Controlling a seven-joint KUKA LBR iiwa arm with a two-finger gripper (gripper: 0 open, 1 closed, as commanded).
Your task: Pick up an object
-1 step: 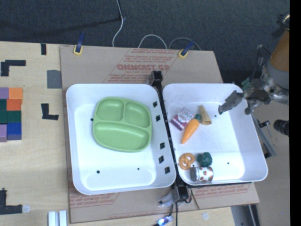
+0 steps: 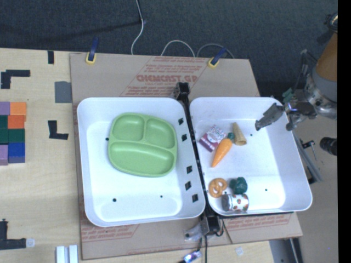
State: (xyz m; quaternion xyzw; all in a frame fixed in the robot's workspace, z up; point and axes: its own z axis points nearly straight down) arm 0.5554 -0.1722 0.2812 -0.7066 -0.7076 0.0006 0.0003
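The right bin (image 2: 274, 169) holds several small objects. An orange carrot (image 2: 221, 151) lies beside a pink wrapped packet (image 2: 211, 137) and a tan cone (image 2: 238, 134). Near the front wall are a pretzel (image 2: 217, 187), a dark green piece (image 2: 238, 184) and a small patterned cup (image 2: 236, 203). My gripper (image 2: 279, 120) hovers over the bin's far right corner, to the right of the cone. It is open, and nothing sits between its fingers.
A green divided plate (image 2: 143, 144) lies in the left bin (image 2: 90, 169). Both bins rest on a cardboard sheet (image 2: 164, 73) held by clamps. Coloured blocks (image 2: 13, 133) stand at the bench's left edge. Cables run over the far side.
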